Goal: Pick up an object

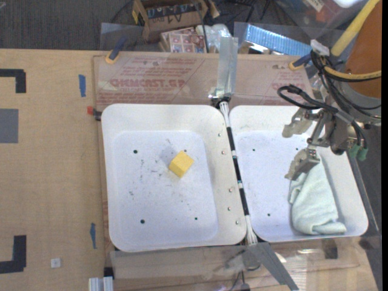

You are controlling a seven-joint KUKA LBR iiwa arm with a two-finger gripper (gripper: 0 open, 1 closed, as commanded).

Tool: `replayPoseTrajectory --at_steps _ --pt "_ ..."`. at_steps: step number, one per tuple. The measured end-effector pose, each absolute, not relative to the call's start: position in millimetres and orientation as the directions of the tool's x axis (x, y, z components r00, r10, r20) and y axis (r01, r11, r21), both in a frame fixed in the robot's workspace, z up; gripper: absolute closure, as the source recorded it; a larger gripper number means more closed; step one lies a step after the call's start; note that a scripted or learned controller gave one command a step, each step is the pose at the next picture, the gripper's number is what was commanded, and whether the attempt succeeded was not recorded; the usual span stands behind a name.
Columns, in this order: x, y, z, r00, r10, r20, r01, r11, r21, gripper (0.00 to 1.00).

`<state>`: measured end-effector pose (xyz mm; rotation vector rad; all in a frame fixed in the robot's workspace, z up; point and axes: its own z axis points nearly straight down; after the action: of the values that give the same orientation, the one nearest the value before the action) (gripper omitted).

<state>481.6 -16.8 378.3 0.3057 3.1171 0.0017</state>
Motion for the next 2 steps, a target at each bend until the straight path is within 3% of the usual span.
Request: replayPoseTrajectory --at_steps 1,2 --pt "480.3 51.7 365.5 -0.975 -0.221 -0.005 -0.221 0.975 0.0 0.0" --pt "495.3 138.3 394.2 -0.81 -0.586 -0.012 -0.586 0.81 -0.002 0.0"
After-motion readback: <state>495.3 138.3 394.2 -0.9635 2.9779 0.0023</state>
